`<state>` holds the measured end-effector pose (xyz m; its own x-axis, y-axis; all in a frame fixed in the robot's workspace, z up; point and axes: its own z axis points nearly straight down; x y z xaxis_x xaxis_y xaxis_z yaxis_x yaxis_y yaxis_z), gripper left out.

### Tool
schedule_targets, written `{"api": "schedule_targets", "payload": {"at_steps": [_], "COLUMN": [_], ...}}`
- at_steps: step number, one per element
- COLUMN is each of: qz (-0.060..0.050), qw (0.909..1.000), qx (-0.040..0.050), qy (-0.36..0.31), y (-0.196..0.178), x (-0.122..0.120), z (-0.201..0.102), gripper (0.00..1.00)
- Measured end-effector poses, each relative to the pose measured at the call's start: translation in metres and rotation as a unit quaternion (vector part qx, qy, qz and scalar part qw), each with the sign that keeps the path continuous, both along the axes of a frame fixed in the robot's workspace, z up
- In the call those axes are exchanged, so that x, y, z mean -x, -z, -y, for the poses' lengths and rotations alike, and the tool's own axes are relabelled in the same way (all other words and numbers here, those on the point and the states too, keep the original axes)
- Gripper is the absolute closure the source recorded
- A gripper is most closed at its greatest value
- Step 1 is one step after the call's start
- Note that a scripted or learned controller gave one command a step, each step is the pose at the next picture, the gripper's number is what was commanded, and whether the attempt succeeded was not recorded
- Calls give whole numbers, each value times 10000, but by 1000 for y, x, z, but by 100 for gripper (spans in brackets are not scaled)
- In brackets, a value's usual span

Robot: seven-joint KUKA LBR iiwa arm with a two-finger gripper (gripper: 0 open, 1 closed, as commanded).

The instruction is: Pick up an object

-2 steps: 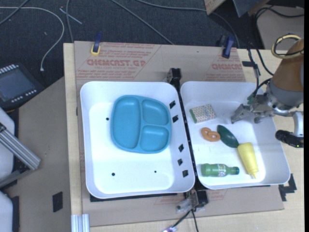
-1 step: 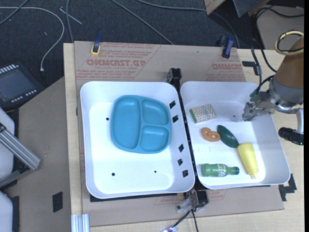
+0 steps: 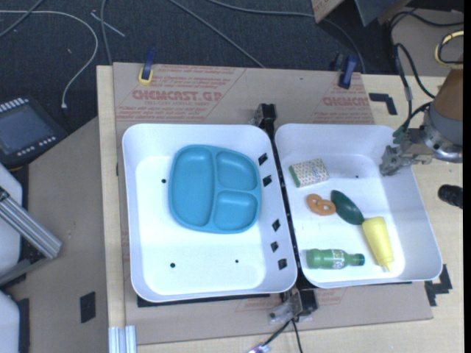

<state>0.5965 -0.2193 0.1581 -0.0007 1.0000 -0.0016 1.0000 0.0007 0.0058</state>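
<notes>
White walls ring the right-hand bin (image 3: 412,197), the landmark for everything loose; the left bin (image 3: 140,197) holds a blue divided plate (image 3: 213,188). Going left to right inside the right-hand bin: a green bottle (image 3: 335,258) lies along its near wall, long axis running left-right, cap toward the right; a speckled sponge block (image 3: 309,171); a pretzel (image 3: 321,205); a dark green vegetable (image 3: 347,207); a yellow mustard bottle (image 3: 378,241), axis near-far, nozzle toward the near wall. At the bin's far right rim sits the gripper (image 3: 395,158); every object lies left and nearer from it. Its grip state I cannot tell.
</notes>
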Motion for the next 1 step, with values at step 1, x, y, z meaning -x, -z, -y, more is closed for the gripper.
{"api": "schedule_targets", "payload": {"at_steps": [1], "qz": [8], "qw": [10000], "qx": [1], "qy": [-8], "y": [-58], "x": [-1], "z": [-10], "gripper": [100]}}
